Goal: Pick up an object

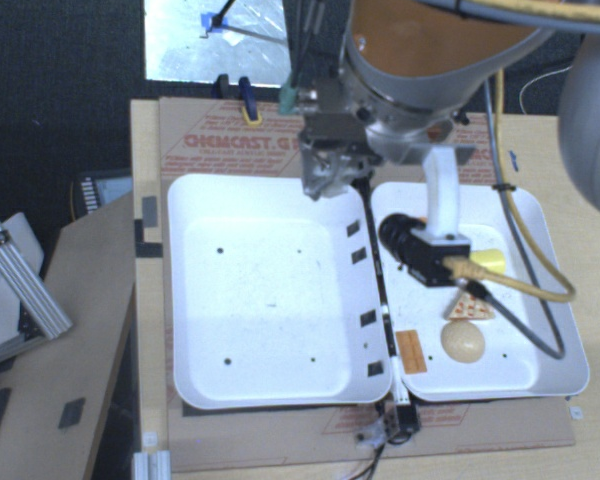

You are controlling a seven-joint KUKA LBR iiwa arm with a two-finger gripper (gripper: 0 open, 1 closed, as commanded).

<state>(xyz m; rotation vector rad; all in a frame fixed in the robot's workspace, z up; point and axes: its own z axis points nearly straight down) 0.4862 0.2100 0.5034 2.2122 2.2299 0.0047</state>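
Observation:
My gripper (331, 176) hangs over the back right corner of the left bin (210, 268), close to the divider between the two bins, and I see nothing in it. The objects lie in the right bin (540, 363). A yellow block (489, 261) rests near its middle. Just in front of that is a triangular pizza-slice toy (470, 309), and a tan round ball (463, 342) sits in front of the slice. An orange flat tag (410, 351) lies at the bin's front left, beside the divider.
The arm's large orange-and-grey body fills the upper right and overhangs the back of the right bin. A yellow cable (540, 268) loops across that bin. Both bins sit on a cardboard sheet (230, 138) on the bench.

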